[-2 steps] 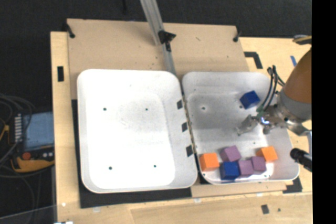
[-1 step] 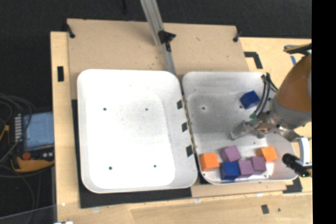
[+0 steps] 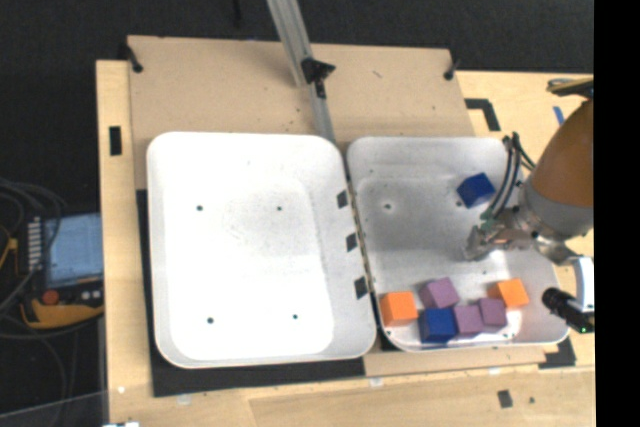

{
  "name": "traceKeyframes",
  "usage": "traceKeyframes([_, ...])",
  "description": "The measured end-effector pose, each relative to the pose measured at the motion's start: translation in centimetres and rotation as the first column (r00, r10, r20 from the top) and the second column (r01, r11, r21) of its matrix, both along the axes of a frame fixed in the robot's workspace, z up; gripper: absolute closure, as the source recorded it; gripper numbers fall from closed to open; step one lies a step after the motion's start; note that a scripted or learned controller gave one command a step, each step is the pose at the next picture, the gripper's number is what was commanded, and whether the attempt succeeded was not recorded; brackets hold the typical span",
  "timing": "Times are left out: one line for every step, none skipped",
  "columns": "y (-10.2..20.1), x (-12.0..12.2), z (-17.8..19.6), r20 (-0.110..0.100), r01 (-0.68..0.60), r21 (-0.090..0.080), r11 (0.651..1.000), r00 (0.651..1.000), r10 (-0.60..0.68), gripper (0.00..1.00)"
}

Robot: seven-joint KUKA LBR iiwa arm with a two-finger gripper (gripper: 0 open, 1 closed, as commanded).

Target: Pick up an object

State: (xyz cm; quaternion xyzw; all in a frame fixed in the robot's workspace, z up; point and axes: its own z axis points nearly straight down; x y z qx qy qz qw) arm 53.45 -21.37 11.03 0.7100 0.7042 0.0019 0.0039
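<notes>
The right bin [image 3: 420,165] holds several small blocks. A blue block [image 3: 475,189] lies alone toward the far right. Along the near edge sit an orange block [image 3: 399,306], a purple block [image 3: 438,293], a blue block [image 3: 437,325], two more purple blocks [image 3: 468,319] [image 3: 492,312] and an orange block [image 3: 512,292]. My gripper [image 3: 487,242] hangs low over the bin's right side, between the lone blue block and the near cluster. I see nothing between its fingers.
The left bin [image 3: 170,215] lies beside the right one, with a few dark dots on its floor. A slanted metal pole [image 3: 285,10] rises behind the bins. Cables and a box [image 3: 70,250] sit left of the bench.
</notes>
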Motion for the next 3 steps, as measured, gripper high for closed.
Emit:
traceKeyframes([0.7,0.7,5.7,-0.001,-0.012,0.000,1.000,1.000,0.012,1.00])
traceKeyframes([0.9,0.1,11.6,0.000,-0.012,0.000,1.000,1.000,0.012,1.00])
traceKeyframes([0.8,0.3,16.4,-0.001,-0.013,0.000,1.000,1.000,0.013,1.00])
